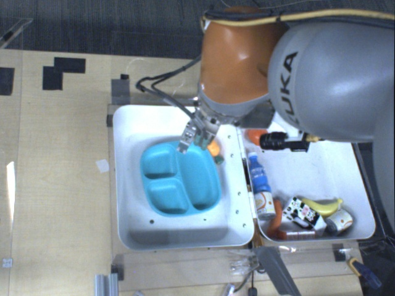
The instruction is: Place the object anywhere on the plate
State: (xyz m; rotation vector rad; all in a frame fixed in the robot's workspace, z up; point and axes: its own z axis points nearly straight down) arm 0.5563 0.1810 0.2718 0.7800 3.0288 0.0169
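A banana (325, 206) and a bottle (259, 182) lie in the right bin (364, 193). The blue plate (180, 179) sits in the left bin (126, 184). Over its far edge hangs the hand (196, 137); its grip I cannot tell. A small orange object (214, 148) lies just beside it.

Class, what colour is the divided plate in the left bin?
Light blue plate, seen best in the camera view.

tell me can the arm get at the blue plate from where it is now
Probably yes: the gripper hangs over the blue plate's upper right edge in the left bin, and nothing lies between them.
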